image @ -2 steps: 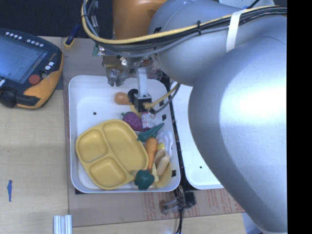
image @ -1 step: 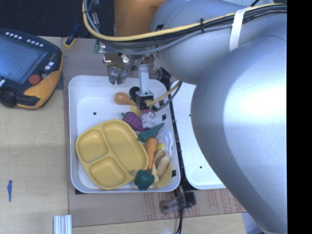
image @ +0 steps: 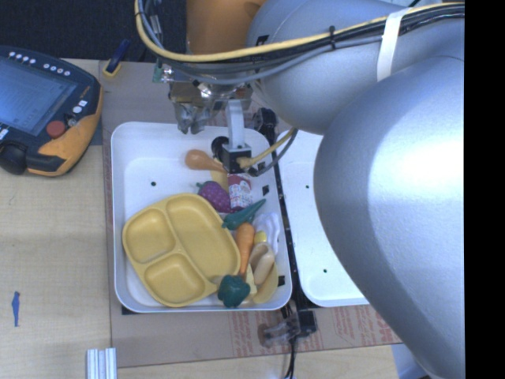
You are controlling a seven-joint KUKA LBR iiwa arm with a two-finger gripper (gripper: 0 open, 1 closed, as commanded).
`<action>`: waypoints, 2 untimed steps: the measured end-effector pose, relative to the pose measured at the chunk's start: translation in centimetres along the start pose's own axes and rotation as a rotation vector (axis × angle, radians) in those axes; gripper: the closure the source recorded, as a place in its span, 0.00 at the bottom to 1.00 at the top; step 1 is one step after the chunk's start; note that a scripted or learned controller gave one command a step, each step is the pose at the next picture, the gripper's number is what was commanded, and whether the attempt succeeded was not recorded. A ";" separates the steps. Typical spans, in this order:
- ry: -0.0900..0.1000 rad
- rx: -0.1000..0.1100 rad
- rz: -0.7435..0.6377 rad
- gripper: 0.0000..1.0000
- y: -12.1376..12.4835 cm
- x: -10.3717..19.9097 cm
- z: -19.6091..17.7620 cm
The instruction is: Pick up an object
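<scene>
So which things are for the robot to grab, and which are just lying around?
For the job: gripper, left bin, yellow plate, carrot, purple toy.
Just lying about: control pad, small blue thing.

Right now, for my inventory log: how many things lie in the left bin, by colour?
Yellow: 2, divided tray, curved piece
Orange: 2, carrot, spoon-like piece
Green: 1, knobbly lump
Purple: 1, rounded piece
White and red: 1, packet
Total: 7 that I can tell apart; more may be hidden.
</scene>
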State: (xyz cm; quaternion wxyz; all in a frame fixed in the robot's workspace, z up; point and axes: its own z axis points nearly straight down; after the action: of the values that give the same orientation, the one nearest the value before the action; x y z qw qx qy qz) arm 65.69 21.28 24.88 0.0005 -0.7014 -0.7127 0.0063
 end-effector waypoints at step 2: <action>0.004 -0.005 0.009 1.00 -0.1 0.0 0.3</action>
State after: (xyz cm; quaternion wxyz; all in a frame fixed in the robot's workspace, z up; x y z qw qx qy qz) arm 65.61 21.31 24.60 0.0005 -0.7048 -0.7094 0.0031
